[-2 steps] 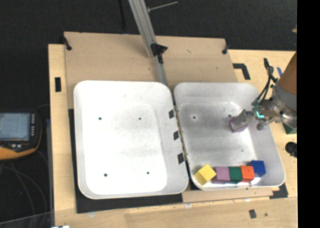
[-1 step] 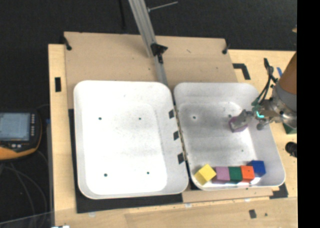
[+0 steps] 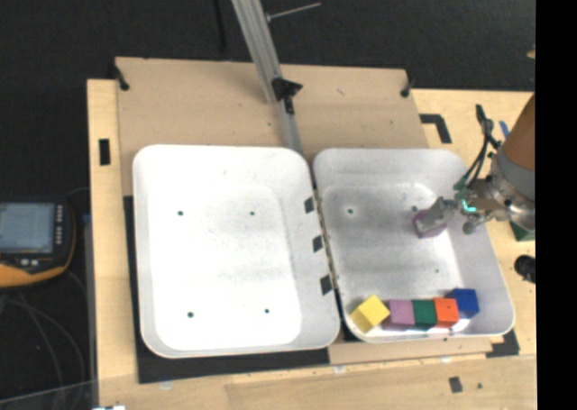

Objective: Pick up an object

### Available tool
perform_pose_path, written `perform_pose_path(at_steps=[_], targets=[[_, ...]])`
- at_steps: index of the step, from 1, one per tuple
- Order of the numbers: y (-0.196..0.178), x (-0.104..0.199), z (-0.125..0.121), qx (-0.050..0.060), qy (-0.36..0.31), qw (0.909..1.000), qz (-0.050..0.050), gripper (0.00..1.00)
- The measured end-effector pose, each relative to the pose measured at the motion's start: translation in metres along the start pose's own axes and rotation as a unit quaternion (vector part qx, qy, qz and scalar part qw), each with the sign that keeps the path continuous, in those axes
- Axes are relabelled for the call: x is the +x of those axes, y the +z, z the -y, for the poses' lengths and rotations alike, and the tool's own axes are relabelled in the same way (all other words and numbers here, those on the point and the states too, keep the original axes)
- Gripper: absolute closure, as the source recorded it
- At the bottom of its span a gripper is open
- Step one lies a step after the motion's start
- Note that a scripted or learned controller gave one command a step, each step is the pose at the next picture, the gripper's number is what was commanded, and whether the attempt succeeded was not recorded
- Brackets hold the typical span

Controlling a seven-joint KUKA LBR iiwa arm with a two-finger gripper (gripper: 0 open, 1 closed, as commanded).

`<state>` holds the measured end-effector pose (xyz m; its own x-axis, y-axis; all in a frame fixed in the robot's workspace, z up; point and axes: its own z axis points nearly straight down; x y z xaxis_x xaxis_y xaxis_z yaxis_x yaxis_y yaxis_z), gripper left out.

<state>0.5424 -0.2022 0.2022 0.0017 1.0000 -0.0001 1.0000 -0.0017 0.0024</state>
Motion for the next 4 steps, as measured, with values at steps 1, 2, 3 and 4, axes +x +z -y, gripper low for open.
perform_pose_path(at_steps=[1, 2, 3, 4], targets=[[0.0, 0.0, 0.0, 0.0, 0.0, 1.0, 0.0, 0.0], [0.0, 0.0, 0.0, 0.0, 0.0, 1.0, 0.0, 0.0], [0.0, 0.0, 0.0, 0.0, 0.0, 1.0, 0.0, 0.0], [0.0, 0.0, 0.0, 0.0, 0.001, 1.0, 0.0, 0.0]])
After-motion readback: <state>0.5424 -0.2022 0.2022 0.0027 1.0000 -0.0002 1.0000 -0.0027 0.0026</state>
